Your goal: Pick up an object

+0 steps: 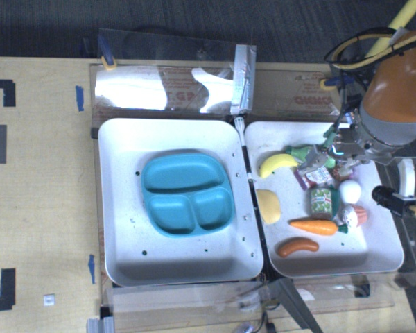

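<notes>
Arm [395,92] over right bin [381,255]; gripper [338,143] low at the far side, can't tell its state. Left bin [118,186] holds blue divided tray [187,193]. Nearest gripper: banana [277,163], green can [321,201], white egg [349,191]. Carrot [313,227] and sausage [297,247] sit further off.

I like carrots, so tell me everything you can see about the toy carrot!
The toy carrot is smooth orange plastic by its look, with a small green top at its right end. It lies flat, pointing left, in the right bin, just above the brown sausage and below a green packet.
</notes>
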